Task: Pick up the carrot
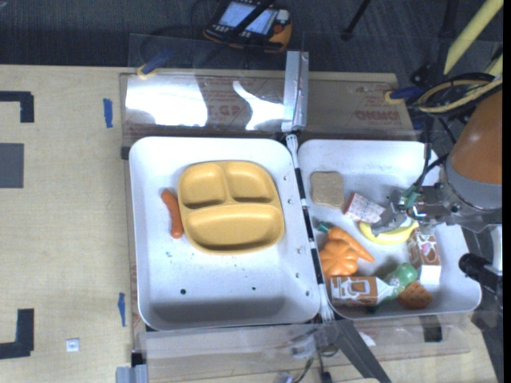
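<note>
The carrot point(345, 250), orange with a small green top, lies in the right bin point(375, 152) near its left wall, just above a brown carton. My gripper point(406, 203) hangs over the right bin on the grey arm with its orange band, right above a yellow banana point(386, 233). It is to the right of the carrot and a little farther back, with a clear gap between them. Nothing shows in the gripper's grasp.
The right bin also holds a bread slice point(326, 187), a small printed packet point(364, 208), a brown carton point(354, 290), a green item point(404, 275) and a boxed snack point(424, 253). The left bin point(215, 294) holds a yellow divided plate point(230, 206) and an orange sausage point(172, 213).
</note>
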Robot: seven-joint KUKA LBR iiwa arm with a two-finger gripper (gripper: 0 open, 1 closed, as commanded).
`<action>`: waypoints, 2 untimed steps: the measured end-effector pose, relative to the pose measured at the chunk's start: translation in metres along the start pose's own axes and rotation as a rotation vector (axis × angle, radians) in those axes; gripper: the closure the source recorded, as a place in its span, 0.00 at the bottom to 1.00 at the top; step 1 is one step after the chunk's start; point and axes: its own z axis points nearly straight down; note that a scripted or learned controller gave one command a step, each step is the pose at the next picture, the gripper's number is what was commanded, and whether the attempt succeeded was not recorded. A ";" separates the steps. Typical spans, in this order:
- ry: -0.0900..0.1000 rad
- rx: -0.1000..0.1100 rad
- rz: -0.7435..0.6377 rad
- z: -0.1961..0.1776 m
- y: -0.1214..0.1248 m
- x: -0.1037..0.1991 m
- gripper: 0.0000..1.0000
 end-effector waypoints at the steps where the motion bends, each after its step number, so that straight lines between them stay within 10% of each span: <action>1: -0.010 -0.027 -0.132 0.097 0.017 0.019 0.00; 2: -0.010 -0.019 -0.241 0.108 0.056 0.018 0.00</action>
